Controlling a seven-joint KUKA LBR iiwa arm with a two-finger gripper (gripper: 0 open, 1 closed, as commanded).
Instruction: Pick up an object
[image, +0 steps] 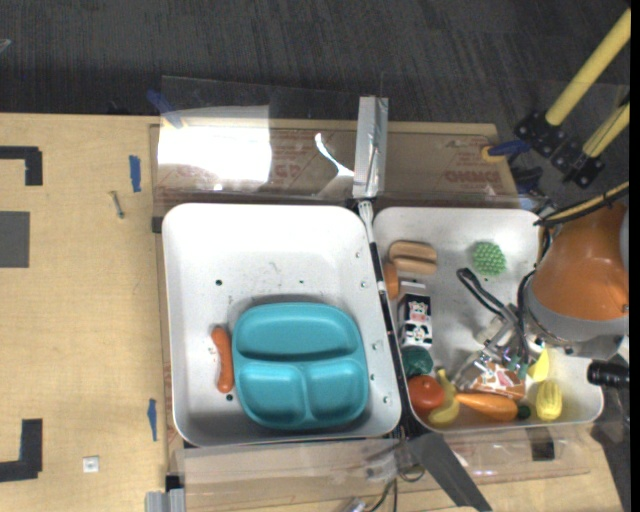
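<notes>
While your gripper (497, 352) dips into the right bin (455, 225) above the toy pile, you can't tell the jaws' state, so aim squarely on the carrot (487, 405).

One camera hangs fixed above the bench (70, 300) and looks down at a slant, its far edge reaching dark floor beyond the bench top. It sits far enough back to take in both white bins whole: the left bin (190, 250) near the middle of the frame, the right bin (455, 225) toward the right side. The arm (585, 280) enters from the right edge, cut off by the frame.
</notes>
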